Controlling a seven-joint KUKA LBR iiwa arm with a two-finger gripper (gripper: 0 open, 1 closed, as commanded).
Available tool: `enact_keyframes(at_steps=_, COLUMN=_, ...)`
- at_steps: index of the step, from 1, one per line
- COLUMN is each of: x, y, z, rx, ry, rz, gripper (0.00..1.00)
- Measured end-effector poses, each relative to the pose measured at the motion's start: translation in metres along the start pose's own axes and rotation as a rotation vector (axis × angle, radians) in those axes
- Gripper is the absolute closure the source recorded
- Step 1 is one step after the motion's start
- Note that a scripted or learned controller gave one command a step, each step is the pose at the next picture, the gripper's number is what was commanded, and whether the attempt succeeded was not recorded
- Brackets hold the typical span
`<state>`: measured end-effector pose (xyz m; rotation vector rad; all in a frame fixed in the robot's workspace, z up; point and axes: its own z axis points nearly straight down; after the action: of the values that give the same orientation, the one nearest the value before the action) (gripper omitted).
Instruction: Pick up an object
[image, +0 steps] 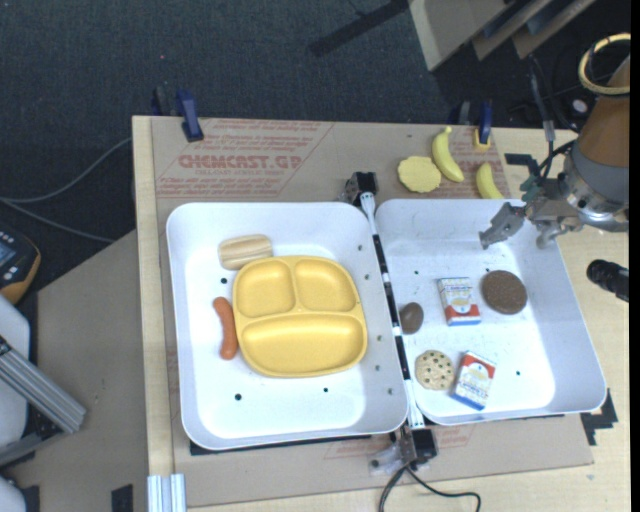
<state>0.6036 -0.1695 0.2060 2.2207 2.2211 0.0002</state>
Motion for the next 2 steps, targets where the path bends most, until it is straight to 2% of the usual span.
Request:
enact_keyframes(at_steps=1, x=-0.018, y=-0.018, z=0.121, rx=-0.002, ry=0.002, rz=0.004, gripper=0.0)
enact_keyframes(at_steps=2, x=-0.038, y=0.067, z=0.102, rx=-0.01, ry=-0.004, rz=-0.004, gripper=0.0)
